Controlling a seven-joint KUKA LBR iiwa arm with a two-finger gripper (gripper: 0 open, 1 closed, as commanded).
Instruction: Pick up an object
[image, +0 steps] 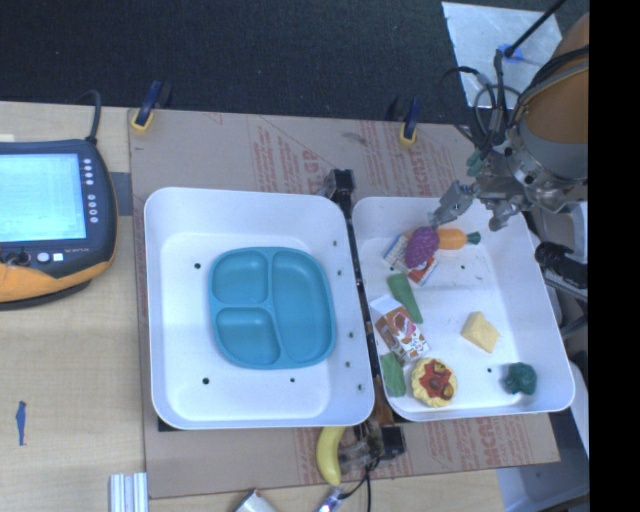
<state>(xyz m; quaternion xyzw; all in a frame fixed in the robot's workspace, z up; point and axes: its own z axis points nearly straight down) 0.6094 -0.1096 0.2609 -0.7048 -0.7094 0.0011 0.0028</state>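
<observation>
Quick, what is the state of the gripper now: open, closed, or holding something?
Gripper: open, holding nothing, above the top edge of the right bin, close to the toy carrot.

Arm: reaches in from the right of the camera view, high in the frame, grey body with the orange band (556, 105) showing at the upper right corner
Wrist: angled down and to the left, with dark cables looped above it
Gripper (478, 203): hangs at the lower left end of the wrist, metal fingers spread apart
Fingers (450, 204): one points down-left, the other sits further right; nothing seen between them
</observation>
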